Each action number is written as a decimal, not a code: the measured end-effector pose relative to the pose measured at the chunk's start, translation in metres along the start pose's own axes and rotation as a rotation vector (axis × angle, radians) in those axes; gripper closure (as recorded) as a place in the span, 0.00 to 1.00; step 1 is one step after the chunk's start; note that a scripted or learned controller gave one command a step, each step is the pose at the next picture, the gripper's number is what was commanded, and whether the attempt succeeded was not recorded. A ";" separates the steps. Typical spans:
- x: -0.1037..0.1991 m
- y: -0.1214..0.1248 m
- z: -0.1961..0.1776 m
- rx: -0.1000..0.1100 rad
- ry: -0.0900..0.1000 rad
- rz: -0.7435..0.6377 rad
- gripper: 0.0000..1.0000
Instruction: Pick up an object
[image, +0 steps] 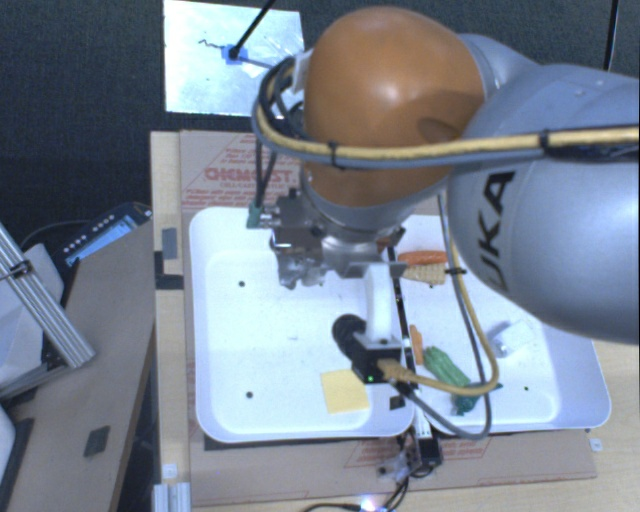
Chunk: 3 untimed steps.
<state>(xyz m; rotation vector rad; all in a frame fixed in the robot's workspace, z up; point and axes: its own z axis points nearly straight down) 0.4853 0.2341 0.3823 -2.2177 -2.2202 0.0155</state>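
While the grey arm (540, 230) reaches in from 3 o'clock and its orange band (390, 90) bulges over the middle of the scene, the gripper (297, 262) hangs above the left bin (205, 330), towards that bin's 1 o'clock corner and over bare white floor. Whether it is released, clenched or grasping something cannot be told from here (the wrist hides most of it from above). The things to be picked lie away from it. A yellow square (345, 390), flat and thin, rests on the floor of the left bin at its 5 o'clock corner, close to the wall between the bins. From the gripper it sits at about 5 o'clock, well apart. In the right bin (575, 400) an orange piece (422, 258) lies near the 11 o'clock corner, at 3 o'clock from the gripper and partly behind the arm. Lower down, a green object (447, 368) lies slantwise towards the bin's 7 o'clock side. A smaller teal bit (466, 404) is touching or just beside its lower end, and a small orange sliver (417, 347) is just by its upper end. A pale, clear-looking scrap (510, 338) lies at 2 o'clock from the green object; what it is I cannot tell. Both bins stand on a brown board (215, 170) printed in red.
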 end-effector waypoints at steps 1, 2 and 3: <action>-0.001 0.001 -0.123 -0.023 0.012 -0.004 1.00; 0.000 0.000 -0.007 0.000 0.000 0.000 1.00; 0.000 0.001 -0.102 -0.019 0.010 -0.003 1.00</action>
